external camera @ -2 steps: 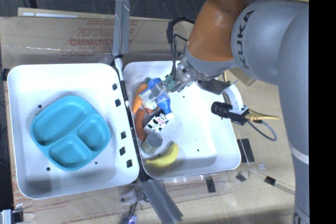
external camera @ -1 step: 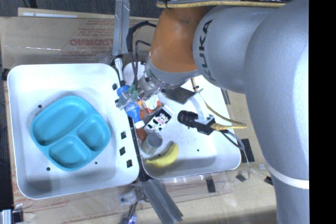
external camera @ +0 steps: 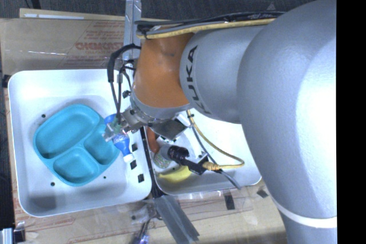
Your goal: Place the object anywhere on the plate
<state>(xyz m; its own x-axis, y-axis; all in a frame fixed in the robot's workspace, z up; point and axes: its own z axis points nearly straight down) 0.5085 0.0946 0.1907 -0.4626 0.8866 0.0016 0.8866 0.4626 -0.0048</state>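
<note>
We see the gripper (external camera: 116,131) low over the left bin (external camera: 34,191), at the right rim of the blue three-compartment plate (external camera: 63,134). The wrist hides its working end, so we cannot tell how far open it is, nor whether it has hold of anything. A small blue object (external camera: 122,143), which we take to be the task's thing, lies directly under and touching the gripper's tip. It sits at the plate's right edge, between the plate and the wall dividing the two bins. From this slant we cannot tell whether it rests on the rim, hangs above it or lies on the bin floor just beside it. All three plate compartments look bare, so we judge the placing not yet done: the object has to travel a little leftward, over the rim, and be let go. Outward, the orange band (external camera: 163,77) and the grey arm (external camera: 257,66) cover most of the right bin (external camera: 229,140), where something yellow (external camera: 178,174) lies.
</note>
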